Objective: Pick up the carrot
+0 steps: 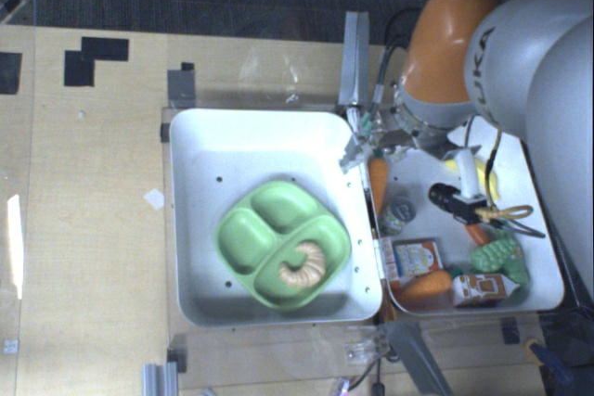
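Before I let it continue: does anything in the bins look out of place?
Nothing looks spilled or broken. The carrot lies tight against the right bin's left wall, just below the tool, an awkward spot to grasp.

The gripper (369,146) is a blur — how its fingers stand cannot be told. Just below it the carrot (378,185) has its top end hidden. The right bin (548,297) lies partly under the arm (520,60) — itself cut off at the right edge.

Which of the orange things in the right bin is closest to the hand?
The slim orange carrot along the bin's left wall, just below the hand; the fatter orange piece lies near the front.
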